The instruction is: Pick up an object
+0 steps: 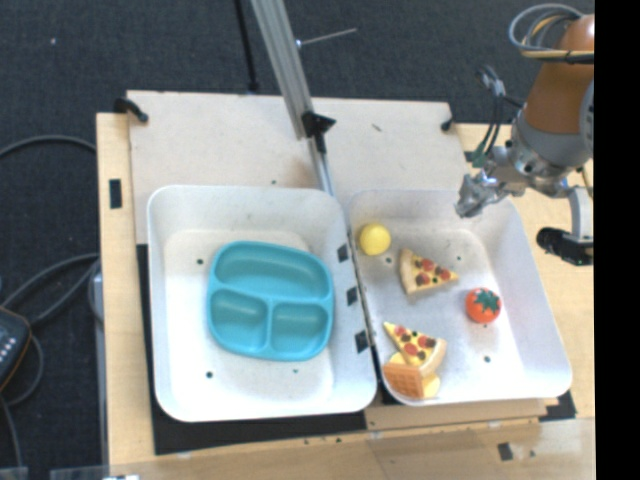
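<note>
Here, pizza slice [427, 272] tip points right.

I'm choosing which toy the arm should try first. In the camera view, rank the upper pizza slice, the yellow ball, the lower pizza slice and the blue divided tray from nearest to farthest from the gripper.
From the gripper:
1. Upper toy pizza slice, right bin's middle.
2. Small yellow ball, right bin's left edge.
3. Lower toy pizza slice, right bin's near-left corner.
4. Blue plastic divided tray, left bin.

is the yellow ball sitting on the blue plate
No, the yellow ball lies in the right bin beside a pizza slice, while the blue plate is in the left bin.
</note>
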Action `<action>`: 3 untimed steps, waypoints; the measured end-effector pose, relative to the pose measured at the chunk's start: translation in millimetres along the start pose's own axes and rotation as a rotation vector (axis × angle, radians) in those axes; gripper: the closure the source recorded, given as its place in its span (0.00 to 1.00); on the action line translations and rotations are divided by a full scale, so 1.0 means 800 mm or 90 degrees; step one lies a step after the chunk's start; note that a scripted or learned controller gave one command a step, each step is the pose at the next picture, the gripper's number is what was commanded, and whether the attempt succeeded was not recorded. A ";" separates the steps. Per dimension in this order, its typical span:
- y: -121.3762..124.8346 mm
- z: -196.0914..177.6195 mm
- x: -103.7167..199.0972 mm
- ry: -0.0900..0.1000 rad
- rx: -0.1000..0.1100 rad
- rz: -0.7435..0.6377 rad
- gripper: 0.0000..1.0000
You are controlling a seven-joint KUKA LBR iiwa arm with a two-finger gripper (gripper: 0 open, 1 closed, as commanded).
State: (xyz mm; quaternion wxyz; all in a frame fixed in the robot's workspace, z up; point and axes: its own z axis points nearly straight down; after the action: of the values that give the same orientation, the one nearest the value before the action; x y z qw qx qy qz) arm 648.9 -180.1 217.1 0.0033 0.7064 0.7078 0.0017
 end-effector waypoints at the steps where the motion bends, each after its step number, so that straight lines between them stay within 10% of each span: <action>1: -0.021 -0.001 0.073 0.002 0.004 -0.003 1.00; 3: -0.062 -0.030 0.197 0.003 0.004 -0.003 1.00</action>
State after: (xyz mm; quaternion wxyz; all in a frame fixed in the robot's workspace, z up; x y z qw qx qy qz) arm 599.0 -22.4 240.2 -0.0003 0.7047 0.7095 0.0010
